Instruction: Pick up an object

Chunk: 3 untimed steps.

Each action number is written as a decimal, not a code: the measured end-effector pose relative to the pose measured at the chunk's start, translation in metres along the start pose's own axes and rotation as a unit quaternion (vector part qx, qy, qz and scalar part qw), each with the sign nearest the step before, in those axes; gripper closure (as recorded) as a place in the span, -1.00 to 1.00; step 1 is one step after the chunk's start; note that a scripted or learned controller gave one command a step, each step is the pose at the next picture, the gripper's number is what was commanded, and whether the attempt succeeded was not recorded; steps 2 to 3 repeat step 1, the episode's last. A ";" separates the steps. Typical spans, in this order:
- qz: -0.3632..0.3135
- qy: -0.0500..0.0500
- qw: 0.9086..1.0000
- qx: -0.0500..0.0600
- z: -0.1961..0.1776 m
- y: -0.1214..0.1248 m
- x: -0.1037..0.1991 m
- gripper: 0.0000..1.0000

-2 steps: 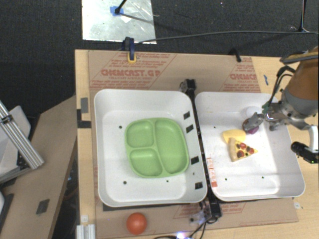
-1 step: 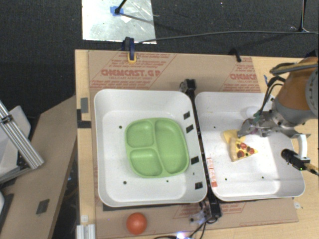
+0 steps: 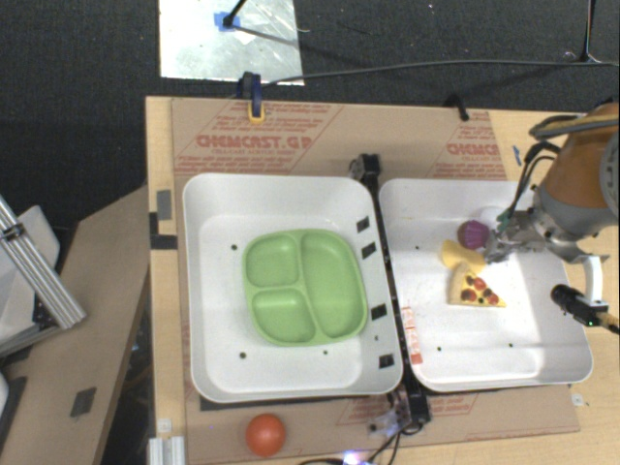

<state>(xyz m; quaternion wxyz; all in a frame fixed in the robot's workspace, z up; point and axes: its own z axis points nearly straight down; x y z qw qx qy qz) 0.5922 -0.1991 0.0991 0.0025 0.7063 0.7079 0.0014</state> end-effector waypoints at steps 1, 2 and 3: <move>-0.001 0.000 1.000 0.000 -0.062 0.008 0.000 1.00; -0.001 0.000 1.000 0.000 -0.062 0.008 0.000 1.00; -0.001 0.000 1.000 0.000 -0.062 0.008 0.000 1.00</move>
